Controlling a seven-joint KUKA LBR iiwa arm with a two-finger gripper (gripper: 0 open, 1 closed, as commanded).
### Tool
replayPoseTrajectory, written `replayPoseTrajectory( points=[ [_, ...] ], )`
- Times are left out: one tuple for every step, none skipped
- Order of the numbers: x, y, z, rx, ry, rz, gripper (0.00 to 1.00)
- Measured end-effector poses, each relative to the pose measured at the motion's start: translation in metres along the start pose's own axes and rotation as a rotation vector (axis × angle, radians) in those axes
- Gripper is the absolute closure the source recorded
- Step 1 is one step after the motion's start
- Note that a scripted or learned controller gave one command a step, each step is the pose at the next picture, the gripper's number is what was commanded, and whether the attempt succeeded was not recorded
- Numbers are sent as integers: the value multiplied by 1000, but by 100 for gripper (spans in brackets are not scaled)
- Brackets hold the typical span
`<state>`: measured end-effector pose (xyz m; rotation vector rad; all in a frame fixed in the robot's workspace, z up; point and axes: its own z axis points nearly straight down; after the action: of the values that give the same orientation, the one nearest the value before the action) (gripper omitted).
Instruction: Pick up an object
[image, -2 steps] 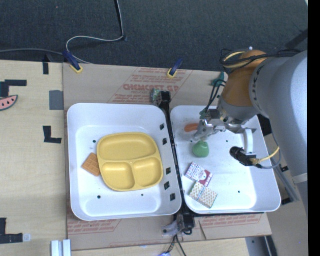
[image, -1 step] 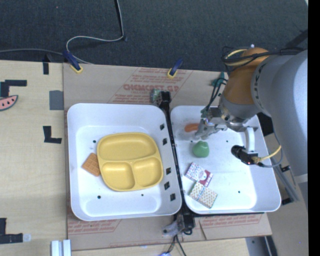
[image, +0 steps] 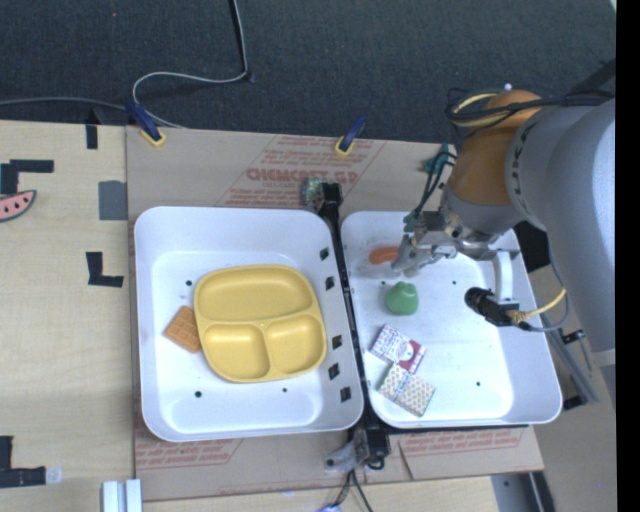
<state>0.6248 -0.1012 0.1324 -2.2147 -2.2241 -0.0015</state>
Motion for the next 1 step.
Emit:
replayPoseTrajectory(
  points=[
    [0,0,0,0,0,0,0]
  ],
)
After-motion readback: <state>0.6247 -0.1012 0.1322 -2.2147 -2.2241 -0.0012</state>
